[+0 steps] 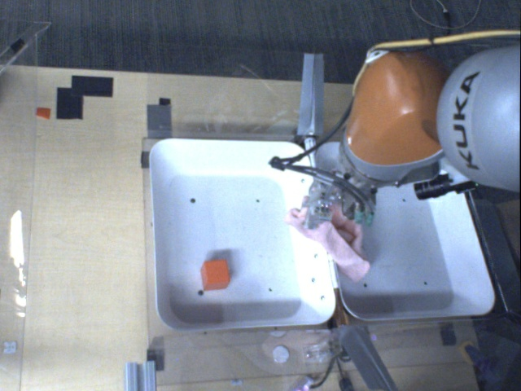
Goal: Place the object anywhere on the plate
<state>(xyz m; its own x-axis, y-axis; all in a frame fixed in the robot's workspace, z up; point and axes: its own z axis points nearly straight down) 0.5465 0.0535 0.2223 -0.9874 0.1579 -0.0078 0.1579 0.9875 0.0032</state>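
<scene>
The gripper (330,210) hangs over the seam where the two bins meet, under the arm's orange band (392,116). A pink cloth (342,241) is bunched right at its fingertips and drapes down and to the right from them, toward the near edge of the bench; the top of the cloth appears pinched between the fingers, so the fingers look closed on it, though the clutter of cables and metal there makes the exact gap hard to read. The cloth's lower part hangs across the rim between the bins, mostly over the right bin (431,300). Left of the gripper spreads the left bin (175,218), and well apart from the gripper, down and to the left on that bin's floor, sits a small orange block (216,274), untouched. Farther left lies the bare wooden bench (73,243).
</scene>
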